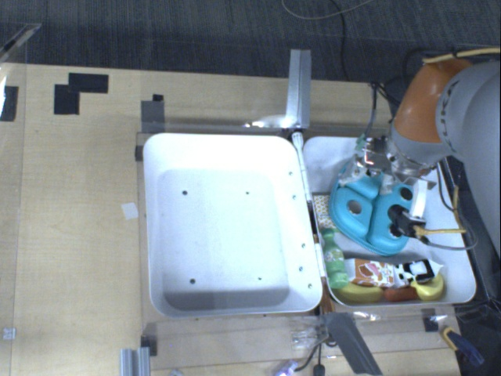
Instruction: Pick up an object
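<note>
My gripper [368, 214] hangs over the middle of the right bin [321, 157], its teal housing facing the camera and hiding what lies beneath it. Along that bin's near wall lie a green bottle [335, 258], an orange and white packet [376, 272], a yellow banana-like piece [366, 293], a small black and white item [416, 270] and another yellow item [431, 287]. The gripper sits just above and behind this row, close to the green bottle's top. Nothing shows as held.
The left bin [223, 218] stands beside the right one, parted from it by a thin rim. A metal post [299, 88] rises behind the bins. The grey arm with its orange band [423, 104] enters at the right, with cables hanging beside it.
</note>
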